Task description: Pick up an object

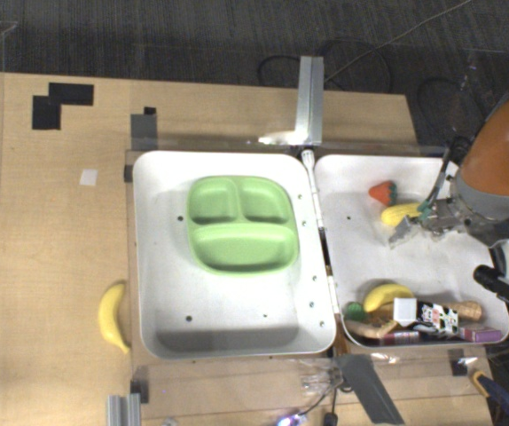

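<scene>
The right bin point(352, 238) is the landmark; its left neighbour holds a green divided plate point(241, 222), laid flat mid-bin; clutter lies heaped along the landmark's near wall, probably slid there; the gripper point(411, 221) hangs low in its upper half, pincer slightly parted beside a small yellow object point(399, 212), a likely target, not gripped.

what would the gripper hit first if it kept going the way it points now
The gripper points toward the view's left, and the small yellow piece sits right at its tip, so that comes first, with the red piece just beyond. Height is unclear from above, so it might pass over.
</scene>
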